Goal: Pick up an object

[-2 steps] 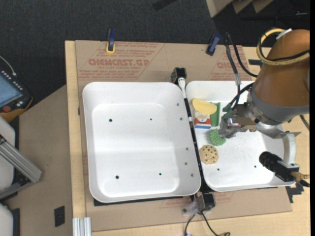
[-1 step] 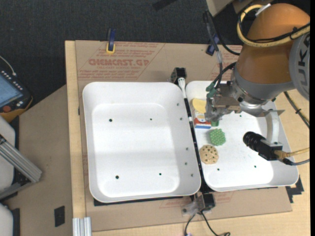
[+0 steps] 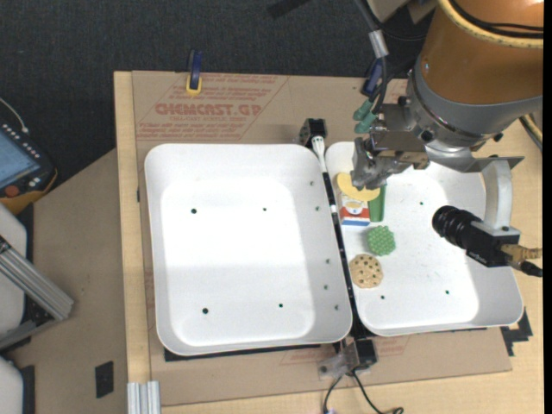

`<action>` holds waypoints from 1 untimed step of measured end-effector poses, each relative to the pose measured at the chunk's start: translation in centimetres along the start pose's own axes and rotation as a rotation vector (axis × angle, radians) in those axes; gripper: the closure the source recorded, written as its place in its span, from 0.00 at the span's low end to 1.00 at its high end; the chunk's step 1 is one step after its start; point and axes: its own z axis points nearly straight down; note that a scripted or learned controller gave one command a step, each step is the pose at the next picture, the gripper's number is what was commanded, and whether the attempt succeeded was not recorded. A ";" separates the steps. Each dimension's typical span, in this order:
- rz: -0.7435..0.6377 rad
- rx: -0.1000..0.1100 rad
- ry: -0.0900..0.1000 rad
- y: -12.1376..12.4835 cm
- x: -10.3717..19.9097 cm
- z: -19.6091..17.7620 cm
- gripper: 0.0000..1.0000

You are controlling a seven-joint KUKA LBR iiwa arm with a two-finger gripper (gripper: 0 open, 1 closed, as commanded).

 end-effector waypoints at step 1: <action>0.003 0.005 -0.001 0.2 6.3 -7.1 1.00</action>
